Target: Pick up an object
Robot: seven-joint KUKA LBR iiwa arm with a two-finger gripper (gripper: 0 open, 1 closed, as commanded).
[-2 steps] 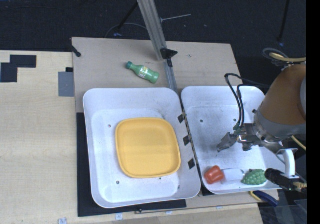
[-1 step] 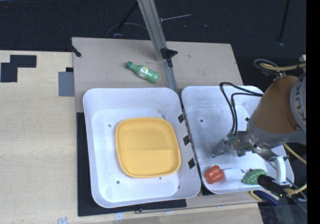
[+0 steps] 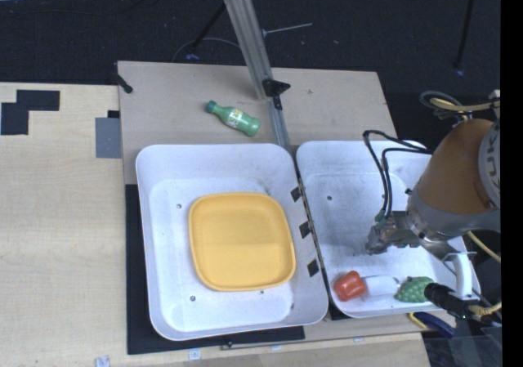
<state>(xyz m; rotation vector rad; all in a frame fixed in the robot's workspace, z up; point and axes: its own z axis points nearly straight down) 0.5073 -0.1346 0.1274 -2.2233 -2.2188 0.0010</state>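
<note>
A red pepper-like object [image 3: 350, 285] lies near the front edge of the right bin [image 3: 339, 194]. To its right are a small white piece [image 3: 382, 282] and a green bumpy object [image 3: 413, 289]. My gripper [image 3: 379, 239] hangs low in the right bin, just above and behind these objects, a little to the right of the red one. Nothing shows between its fingers. A yellow square plate [image 3: 242, 240] rests in the left bin [image 3: 163, 185].
A green bottle [image 3: 234, 118] lies on the bench behind the left bin. A slanted aluminium rail [image 3: 253, 34] stands behind the bins. Black clips [image 3: 304, 229] line the divide between the bins. Cables [image 3: 384, 161] loop over the right bin's back.
</note>
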